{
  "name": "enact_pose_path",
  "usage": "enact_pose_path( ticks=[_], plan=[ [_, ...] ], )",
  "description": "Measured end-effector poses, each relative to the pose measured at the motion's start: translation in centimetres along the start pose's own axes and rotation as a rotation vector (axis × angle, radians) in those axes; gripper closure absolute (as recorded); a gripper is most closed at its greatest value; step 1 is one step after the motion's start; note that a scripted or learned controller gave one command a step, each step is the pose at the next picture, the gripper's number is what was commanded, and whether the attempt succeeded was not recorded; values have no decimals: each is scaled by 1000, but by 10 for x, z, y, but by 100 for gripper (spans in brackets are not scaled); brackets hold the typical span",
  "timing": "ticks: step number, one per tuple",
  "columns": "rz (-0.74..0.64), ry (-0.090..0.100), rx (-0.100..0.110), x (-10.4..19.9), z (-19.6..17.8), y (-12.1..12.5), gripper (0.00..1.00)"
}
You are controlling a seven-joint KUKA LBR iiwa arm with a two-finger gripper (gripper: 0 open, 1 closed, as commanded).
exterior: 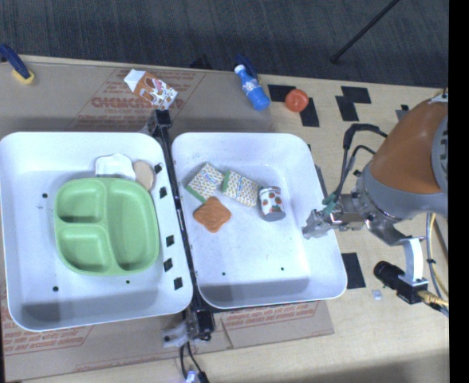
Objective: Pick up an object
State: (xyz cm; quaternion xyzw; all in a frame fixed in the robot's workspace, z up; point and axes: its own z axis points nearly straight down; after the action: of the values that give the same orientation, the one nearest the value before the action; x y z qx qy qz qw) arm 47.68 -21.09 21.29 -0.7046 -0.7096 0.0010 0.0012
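The right bin holds a small can with a patterned label, two green-and-white packets and an orange waffle-shaped piece. My gripper hangs over the right rim of this bin, about a hand's width right of the can. Nothing shows between its fingers. The grey arm with its orange band reaches in from the right.
The left bin carries a green divided plate, with a white cup and a tan round piece behind it. Beyond the bins lie a blue bottle, an orange cap, a snack packet and a blue-yellow clamp.
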Motion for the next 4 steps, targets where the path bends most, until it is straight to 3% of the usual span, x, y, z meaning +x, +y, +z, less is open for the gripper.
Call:
enact_pose_path(
  ticks=[2,3,4],
  plan=[
    [1,1,1,0,1,0,100],
    [-1,3,4,54,109,-1,100],
    [3,-1,-4,11,10,10,100]
  ],
)
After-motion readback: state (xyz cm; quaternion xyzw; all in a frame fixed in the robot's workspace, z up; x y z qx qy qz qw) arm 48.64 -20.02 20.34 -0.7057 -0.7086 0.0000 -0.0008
